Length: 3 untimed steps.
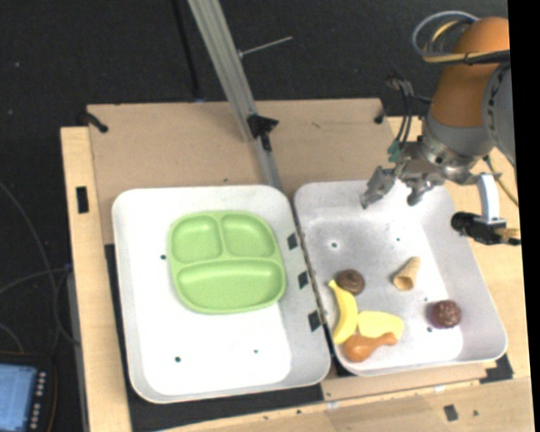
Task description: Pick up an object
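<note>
My gripper hangs over the far edge of the right bin, its two fingers spread open with nothing between them. Well in front of it, several food items lie in the bin: a brown chocolate donut, a tan cone, a dark round donut at the right, a yellow banana, a pale yellow piece and an orange drumstick-shaped piece near the front wall.
The left bin holds a green divided plate. A slanted metal pole rises behind the bins, ending near the seam between them. The arm's orange band is at the upper right.
</note>
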Tool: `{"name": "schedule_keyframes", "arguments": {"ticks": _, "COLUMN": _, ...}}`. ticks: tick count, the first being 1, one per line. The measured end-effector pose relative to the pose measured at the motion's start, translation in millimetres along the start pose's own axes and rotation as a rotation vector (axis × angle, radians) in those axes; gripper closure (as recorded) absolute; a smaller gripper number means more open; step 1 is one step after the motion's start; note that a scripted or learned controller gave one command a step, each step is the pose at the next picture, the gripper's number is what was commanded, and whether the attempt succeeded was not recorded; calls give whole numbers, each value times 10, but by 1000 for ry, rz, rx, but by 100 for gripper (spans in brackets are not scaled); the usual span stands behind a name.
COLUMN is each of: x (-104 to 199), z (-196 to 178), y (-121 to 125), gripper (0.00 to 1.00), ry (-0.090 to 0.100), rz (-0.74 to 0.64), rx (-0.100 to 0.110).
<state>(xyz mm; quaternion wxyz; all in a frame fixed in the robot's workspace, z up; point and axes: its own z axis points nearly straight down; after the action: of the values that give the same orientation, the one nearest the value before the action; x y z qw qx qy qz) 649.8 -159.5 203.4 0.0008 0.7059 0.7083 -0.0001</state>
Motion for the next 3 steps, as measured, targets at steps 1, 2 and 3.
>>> {"name": "schedule_keyframes", "arguments": {"ticks": 1, "x": -1, "z": 0, "y": 0, "gripper": 0, "ry": -1, "rz": -1, "rx": 0}}
{"name": "schedule_keyframes", "arguments": {"ticks": 2, "x": -21, "z": 544, "y": -110, "gripper": 0, "ry": 0, "rz": 4, "rx": 5}}
{"name": "schedule_keyframes", "arguments": {"ticks": 3, "x": -29, "z": 1054, "y": -119, "gripper": 0, "ry": 0, "rz": 4, "rx": 4}}
